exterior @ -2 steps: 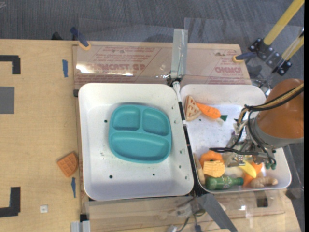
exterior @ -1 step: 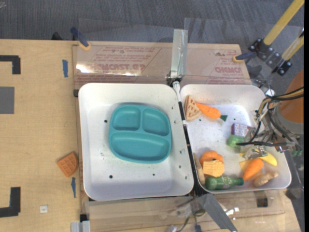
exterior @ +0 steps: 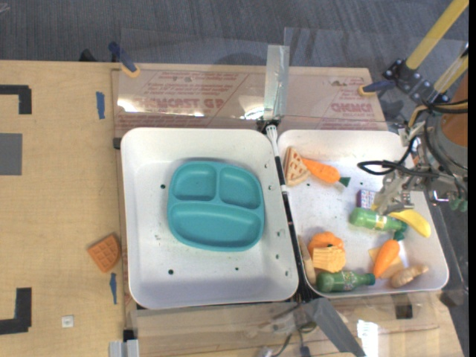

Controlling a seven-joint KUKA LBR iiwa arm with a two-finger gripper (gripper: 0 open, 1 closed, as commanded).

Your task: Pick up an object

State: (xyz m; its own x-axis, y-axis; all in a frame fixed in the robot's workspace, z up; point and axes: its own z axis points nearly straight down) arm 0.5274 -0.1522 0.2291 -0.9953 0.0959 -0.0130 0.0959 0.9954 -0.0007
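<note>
**Claw low over the green bottle, right bin — grasp not confirmed**

Tabletop [exterior: 52, 199]: pale wood, carrying two white bins side by side. Left bin [exterior: 141, 199] holds a teal divided plate [exterior: 216, 205]. Right bin [exterior: 439, 262] holds the toy food: a waffle wedge [exterior: 296, 168] touching a carrot [exterior: 321, 171] near the divider, a purple block [exterior: 367, 198], a green bottle [exterior: 375, 221] with a banana [exterior: 413, 222] just beside it, a second carrot [exterior: 386, 259], an orange piece [exterior: 326, 241] above a tan waffle piece [exterior: 329, 259], a darker green bottle [exterior: 344, 280], and a tan piece [exterior: 407, 276] at the near corner. A loose waffle piece [exterior: 104, 252] lies on the tabletop outside the bins.

Step in hand, as judged: reach and descent toward a pick. The claw [exterior: 390, 199] sits just above the green bottle's right end, between purple block and banana.

Claw state: cannot tell whether apart or together; cabling and blur obscure it. Nothing visibly held.

Next move calls for: settling squarely across the bottle's narrow width, clear of the banana, closing, then lifting straight up.
</note>
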